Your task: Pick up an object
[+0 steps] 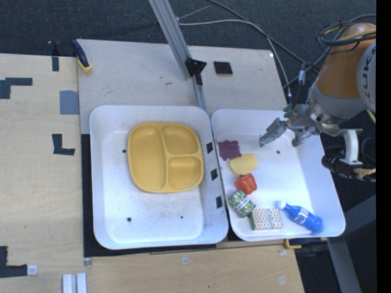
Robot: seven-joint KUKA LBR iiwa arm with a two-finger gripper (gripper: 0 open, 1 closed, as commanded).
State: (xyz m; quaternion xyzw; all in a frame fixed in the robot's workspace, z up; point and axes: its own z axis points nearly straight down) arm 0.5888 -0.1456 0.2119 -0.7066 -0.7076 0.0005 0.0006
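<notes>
The gripper [283,134] hangs over the right bin [317,182], its two fingers spread wide with nothing between them. Below and left of it lie a purple piece [229,149], a yellow lump [243,163] and a red pepper [246,183]. Nearer the bin's front edge sit a green packet [241,204], a patterned pouch [267,218] with markings too small to read, and a blue bottle [302,217]. The arm's upper part is cut off.

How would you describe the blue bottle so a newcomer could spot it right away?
Look at the right-hand white bin, the one without the yellow divided plate. Go to its near right corner, beside the small patterned packet. The blue bottle lies there on its side, white cap pointing left, the sole blue item in the bin.
</notes>
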